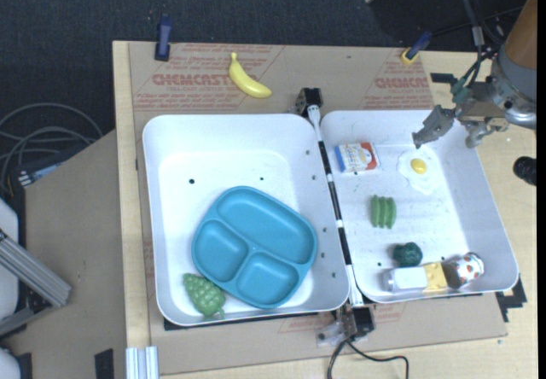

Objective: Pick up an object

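Observation:
My gripper [450,131] hangs over the far right part of the right bin [486,198], fingers spread open with nothing between them. Just below it lies a fried egg toy [418,169]. To its left sits a small red and white carton [355,157]. Green pea pods [383,212] lie mid-bin. Along the near wall are a dark green vegetable [408,253], a white and yellow block [416,278] and a small round brown and white toy [466,267].
The left bin [171,164] holds a blue divided plate [253,245] and a green bumpy toy [203,294] at its near corner. A yellow banana [247,78] lies on the bench behind the bins. Clamps [309,100] sit between the bins.

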`<action>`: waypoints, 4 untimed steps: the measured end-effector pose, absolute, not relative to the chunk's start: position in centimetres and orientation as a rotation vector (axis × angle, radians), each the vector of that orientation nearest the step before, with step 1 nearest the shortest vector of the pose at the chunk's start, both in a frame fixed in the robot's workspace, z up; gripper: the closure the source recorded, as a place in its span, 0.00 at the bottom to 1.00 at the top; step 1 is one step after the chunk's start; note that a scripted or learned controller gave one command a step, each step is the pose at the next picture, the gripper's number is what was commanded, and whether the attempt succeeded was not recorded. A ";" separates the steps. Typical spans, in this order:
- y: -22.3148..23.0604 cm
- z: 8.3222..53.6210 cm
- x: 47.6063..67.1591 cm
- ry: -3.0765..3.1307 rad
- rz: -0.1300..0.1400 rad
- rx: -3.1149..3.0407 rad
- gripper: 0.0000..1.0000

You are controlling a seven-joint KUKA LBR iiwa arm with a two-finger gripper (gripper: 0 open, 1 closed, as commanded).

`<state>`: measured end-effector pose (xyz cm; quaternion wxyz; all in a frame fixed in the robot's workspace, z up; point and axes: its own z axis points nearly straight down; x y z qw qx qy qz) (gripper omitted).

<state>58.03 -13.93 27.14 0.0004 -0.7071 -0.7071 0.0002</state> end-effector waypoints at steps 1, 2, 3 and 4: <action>-10.5 16.8 52.2 -2.219 0.002 -2.221 0.00; -10.4 8.4 54.2 -2.221 0.000 -2.221 0.00; -10.4 9.4 54.3 -2.221 -0.001 -2.224 1.00; -3.5 20.6 51.3 -2.224 -0.003 -2.220 1.00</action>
